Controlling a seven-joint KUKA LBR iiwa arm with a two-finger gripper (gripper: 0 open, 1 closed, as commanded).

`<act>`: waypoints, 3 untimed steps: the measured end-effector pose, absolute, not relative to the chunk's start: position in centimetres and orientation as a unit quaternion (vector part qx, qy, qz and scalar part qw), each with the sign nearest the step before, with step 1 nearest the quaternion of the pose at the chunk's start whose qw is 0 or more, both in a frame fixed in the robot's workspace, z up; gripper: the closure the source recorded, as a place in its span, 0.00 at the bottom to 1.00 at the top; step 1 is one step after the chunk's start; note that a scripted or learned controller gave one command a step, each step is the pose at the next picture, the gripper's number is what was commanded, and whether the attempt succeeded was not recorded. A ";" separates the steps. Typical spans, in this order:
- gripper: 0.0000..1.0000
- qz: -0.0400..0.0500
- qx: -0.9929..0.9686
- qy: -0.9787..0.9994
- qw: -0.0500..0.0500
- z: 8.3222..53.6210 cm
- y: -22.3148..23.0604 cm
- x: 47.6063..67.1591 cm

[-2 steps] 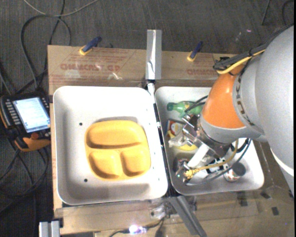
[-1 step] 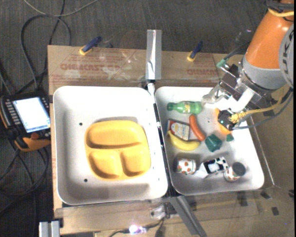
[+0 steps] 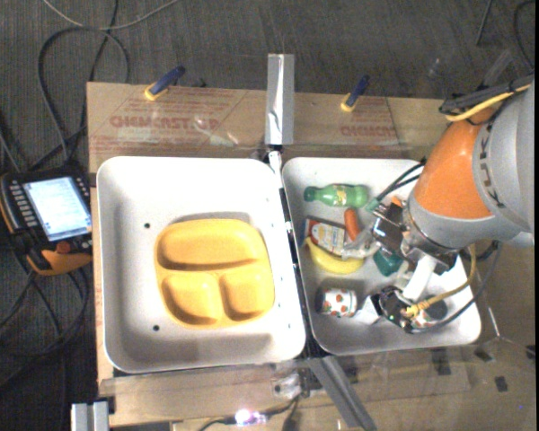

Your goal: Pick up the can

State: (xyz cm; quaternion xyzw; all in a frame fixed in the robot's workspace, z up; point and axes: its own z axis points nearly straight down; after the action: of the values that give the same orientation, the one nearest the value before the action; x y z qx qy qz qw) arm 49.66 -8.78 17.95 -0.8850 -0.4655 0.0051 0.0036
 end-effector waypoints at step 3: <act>1.00 0.005 -0.915 -0.404 0.001 22.9 -9.8 48.2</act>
State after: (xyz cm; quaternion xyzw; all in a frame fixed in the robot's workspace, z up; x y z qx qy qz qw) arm 48.22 -9.83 22.89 -0.9148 -0.4038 0.0053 0.0005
